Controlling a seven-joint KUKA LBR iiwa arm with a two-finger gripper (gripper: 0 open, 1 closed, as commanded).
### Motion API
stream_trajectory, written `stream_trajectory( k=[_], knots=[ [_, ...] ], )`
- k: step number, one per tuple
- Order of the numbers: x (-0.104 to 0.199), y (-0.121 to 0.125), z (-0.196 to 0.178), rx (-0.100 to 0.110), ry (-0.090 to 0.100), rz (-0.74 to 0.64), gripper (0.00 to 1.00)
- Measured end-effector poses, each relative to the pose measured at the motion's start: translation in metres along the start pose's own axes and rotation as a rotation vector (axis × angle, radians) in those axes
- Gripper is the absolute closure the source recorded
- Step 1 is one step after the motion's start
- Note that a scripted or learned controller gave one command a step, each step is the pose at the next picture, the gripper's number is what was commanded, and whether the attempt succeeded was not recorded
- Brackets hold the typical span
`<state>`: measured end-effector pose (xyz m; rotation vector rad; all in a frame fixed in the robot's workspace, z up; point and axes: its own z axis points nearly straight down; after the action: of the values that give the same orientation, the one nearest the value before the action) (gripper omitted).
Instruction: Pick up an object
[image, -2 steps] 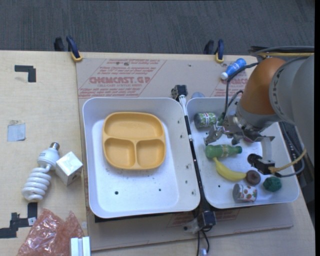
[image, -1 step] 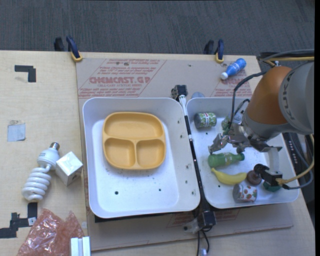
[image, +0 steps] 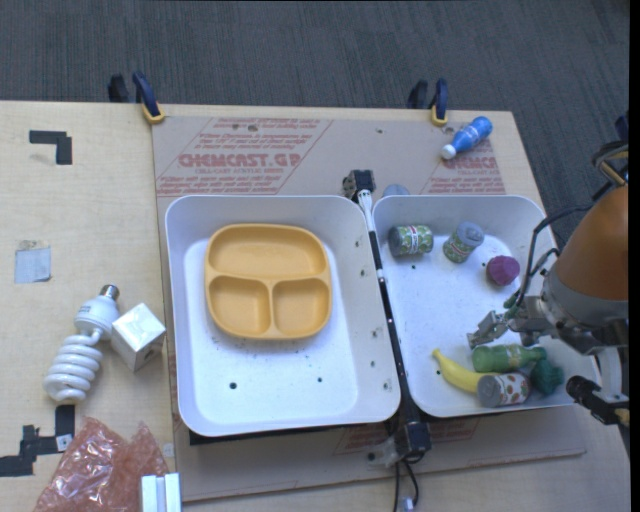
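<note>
The right bin (image: 440, 300) holds several small objects. A green can (image: 411, 239), a grey-green can (image: 463, 242) and a purple ball (image: 502, 269) lie near its far edge. At its near right corner lie a yellow banana (image: 458, 371), a green bottle (image: 508, 357), a brown can (image: 503, 388) and a dark green lump (image: 546, 375). My gripper (image: 500, 325) reaches in from the right and hangs low, just above the green bottle. Nothing shows held in it.
The left bin (image: 190, 330) carries a yellow divided plate (image: 268, 279). A blue bottle (image: 467, 137) lies on the board behind the right bin. Left of the bins lie a spiral light bulb (image: 80, 350), a white cube (image: 138, 332) and a reddish plastic bag (image: 95, 470).
</note>
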<state>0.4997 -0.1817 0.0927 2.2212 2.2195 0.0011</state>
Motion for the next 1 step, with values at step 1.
stream_trajectory(
  k=[1],
  knots=[
    [-0.0007,0.0018,-0.0107,-0.004,-0.001,0.002,1.0]
  ],
)
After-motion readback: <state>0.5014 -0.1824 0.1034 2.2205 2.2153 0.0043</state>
